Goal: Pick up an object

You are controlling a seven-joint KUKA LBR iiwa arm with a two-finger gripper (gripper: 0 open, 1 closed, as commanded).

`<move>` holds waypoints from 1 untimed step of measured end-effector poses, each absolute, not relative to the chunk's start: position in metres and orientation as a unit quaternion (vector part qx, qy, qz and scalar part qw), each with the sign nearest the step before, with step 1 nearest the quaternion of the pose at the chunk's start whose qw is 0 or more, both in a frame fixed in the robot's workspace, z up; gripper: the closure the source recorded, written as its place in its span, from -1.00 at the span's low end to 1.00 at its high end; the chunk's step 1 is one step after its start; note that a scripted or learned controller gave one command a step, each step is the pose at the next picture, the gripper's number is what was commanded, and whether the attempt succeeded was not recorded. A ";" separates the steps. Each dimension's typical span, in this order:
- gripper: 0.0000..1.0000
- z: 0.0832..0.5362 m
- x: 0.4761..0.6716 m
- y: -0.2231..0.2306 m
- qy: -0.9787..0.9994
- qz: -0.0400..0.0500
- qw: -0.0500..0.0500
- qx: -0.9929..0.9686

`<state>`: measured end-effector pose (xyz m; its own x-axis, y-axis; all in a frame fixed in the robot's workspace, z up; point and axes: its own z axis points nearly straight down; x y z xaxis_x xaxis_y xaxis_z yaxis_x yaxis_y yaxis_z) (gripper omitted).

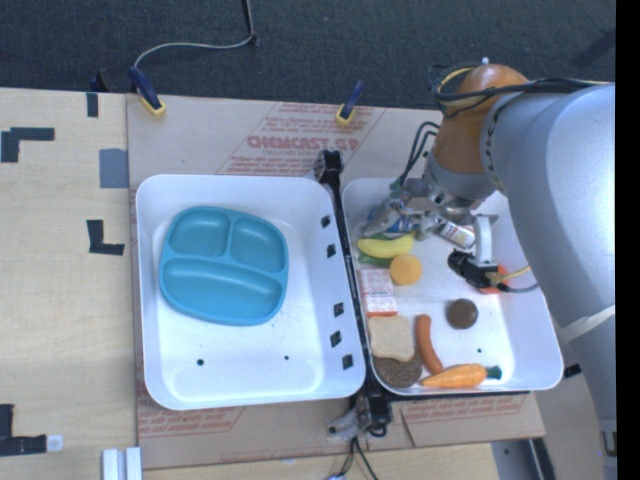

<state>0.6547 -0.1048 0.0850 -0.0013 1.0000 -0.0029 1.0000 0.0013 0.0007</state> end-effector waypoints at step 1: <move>1.00 0.091 0.652 -0.104 0.708 -0.006 -0.006 0.706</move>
